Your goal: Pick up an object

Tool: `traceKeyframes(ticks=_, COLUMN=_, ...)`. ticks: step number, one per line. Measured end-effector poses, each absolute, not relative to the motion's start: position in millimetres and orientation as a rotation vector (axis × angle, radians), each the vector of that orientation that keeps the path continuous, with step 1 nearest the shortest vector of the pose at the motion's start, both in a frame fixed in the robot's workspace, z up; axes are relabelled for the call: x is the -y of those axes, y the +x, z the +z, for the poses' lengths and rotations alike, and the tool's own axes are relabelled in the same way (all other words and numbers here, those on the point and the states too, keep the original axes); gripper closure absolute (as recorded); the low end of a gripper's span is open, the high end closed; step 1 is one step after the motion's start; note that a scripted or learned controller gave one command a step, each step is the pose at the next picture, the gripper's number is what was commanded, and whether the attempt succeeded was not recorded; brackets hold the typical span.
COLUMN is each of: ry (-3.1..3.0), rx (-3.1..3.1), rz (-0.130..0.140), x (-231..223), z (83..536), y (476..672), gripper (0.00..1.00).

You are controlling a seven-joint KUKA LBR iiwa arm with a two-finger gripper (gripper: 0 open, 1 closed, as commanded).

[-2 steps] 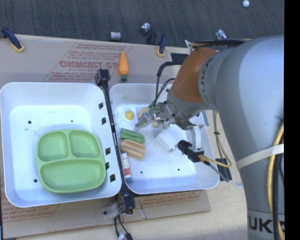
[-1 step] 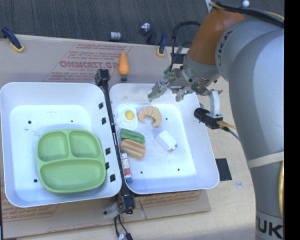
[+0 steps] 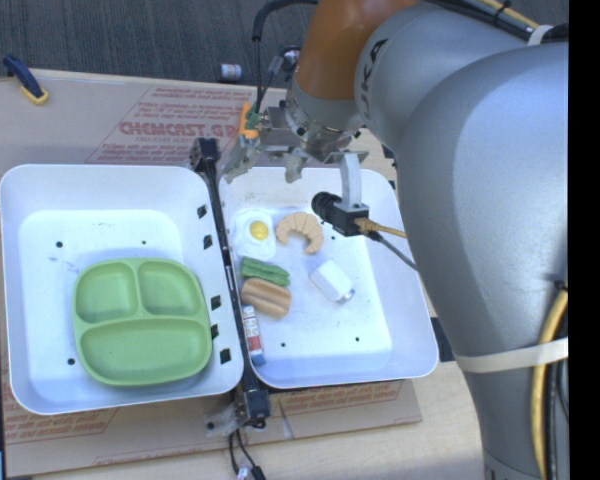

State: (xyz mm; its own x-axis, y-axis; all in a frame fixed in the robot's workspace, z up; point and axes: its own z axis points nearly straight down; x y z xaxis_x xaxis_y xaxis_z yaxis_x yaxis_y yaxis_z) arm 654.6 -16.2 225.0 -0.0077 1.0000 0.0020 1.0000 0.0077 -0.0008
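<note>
pincer (image 3: 270,158): mine, low over the far rim of the right bin, near the wall shared with the left bin
pincer state: cannot tell, my wrist blocks the view
held: nothing I can see
my arm (image 3: 460,168): comes in from the right, covers the right bin's far right corner
right bin (image 3: 380,343): holds all the loose things, grouped in its left half
egg (image 3: 255,233): fried egg, flat, nearest to my pincer, just beside the shared wall
croissant (image 3: 300,230): just right of the egg, about touching it
green pod (image 3: 264,271): in front of the egg, lying at a slant
bun (image 3: 267,296): tan, touching the pod's near side
white block (image 3: 332,280): right of the bun, apart from it, in front of the croissant
tube (image 3: 251,333): white with red and blue on it, lies along the shared wall, in front of the bun
left bin (image 3: 30,208): holds the plate
plate (image 3: 142,320): green, three sections, flat in the near half of the left bin
cardboard (image 3: 160,118): printed sheet under both bins
clamp (image 3: 25,78): blue and yellow, at the cardboard's far left corner
</note>
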Motion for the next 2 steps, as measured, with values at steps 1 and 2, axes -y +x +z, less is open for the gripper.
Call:
traceKeyframes(ticks=1, ry=-2.217, rx=2.227, rz=0.000, x=56, z=281, y=656.2, gripper=0.00)
traceKeyframes(ticks=2, ry=-2.208, rx=2.235, rz=0.000, x=55, z=291, y=656.6, gripper=1.00)
